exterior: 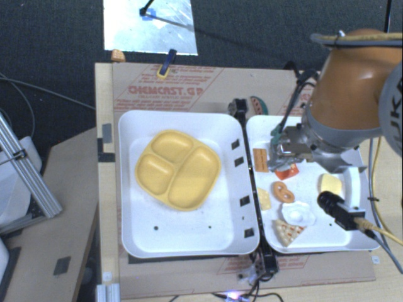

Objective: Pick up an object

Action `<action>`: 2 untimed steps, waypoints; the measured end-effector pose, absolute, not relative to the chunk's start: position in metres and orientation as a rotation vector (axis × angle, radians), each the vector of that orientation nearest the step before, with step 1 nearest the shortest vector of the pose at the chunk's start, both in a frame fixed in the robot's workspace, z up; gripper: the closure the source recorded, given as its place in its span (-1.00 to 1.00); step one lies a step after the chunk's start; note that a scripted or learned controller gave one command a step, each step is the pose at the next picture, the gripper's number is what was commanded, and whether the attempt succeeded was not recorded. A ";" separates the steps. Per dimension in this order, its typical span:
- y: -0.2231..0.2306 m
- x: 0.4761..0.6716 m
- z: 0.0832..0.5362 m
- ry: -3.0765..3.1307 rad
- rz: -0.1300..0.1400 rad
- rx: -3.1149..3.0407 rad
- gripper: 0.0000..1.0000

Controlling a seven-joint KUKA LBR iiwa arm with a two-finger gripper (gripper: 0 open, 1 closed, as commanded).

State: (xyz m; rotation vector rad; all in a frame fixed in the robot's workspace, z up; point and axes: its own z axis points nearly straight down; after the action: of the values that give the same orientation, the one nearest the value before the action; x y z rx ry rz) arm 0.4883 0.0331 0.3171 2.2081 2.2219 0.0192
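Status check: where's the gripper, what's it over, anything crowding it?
Gripper low in right bin, over red piece. Nothing visibly gripped. Donut, fried egg, pizza slice close below. Yellow tray alone in left bin.

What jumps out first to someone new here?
The yellow divided plate, alone in the left bin. Next, the grey-and-orange arm looming over the right bin, its pincer down among small toy foods: a doughnut, a fried egg, a pizza slice.
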 end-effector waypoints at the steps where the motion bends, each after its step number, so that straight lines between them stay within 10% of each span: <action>1: 0.101 0.487 0.361 2.233 0.012 2.207 1.00; 2: 0.109 0.487 0.342 2.227 0.002 2.215 1.00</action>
State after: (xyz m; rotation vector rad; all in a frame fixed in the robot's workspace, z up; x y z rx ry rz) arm 0.4868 0.1094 0.3423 2.2149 2.2272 0.0023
